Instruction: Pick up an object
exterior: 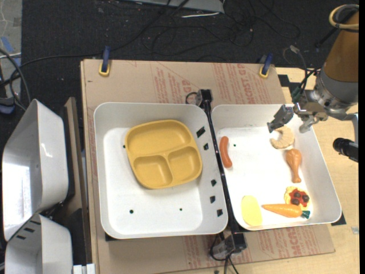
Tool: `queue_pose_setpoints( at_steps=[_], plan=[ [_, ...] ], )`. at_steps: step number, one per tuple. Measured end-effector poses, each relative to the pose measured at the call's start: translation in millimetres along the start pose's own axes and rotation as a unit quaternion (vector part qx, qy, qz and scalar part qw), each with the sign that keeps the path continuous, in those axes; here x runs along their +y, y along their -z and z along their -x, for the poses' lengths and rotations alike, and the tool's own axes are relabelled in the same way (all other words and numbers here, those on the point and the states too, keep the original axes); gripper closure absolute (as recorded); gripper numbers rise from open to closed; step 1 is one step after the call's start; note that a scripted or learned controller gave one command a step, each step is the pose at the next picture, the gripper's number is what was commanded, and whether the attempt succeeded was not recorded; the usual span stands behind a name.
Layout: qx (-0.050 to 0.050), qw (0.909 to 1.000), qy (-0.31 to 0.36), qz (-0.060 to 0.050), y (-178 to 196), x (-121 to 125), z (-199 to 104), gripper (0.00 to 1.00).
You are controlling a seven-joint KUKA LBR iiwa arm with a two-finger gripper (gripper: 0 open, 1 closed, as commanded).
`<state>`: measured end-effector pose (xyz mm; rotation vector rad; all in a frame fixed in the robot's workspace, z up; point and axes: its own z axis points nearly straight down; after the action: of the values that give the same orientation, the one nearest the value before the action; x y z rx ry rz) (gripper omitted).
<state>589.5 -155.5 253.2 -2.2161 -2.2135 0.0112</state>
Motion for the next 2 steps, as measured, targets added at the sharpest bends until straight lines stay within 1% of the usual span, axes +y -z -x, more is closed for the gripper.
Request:
queue_pose_setpoints(
  at_steps=[1,2],
  plan=[
    [-0.001,1.0,0.001,0.006,7,2,0,0.0],
    [-0.001,1.0,0.001,0.004,-38,4,-6,0.0]
  ],
)
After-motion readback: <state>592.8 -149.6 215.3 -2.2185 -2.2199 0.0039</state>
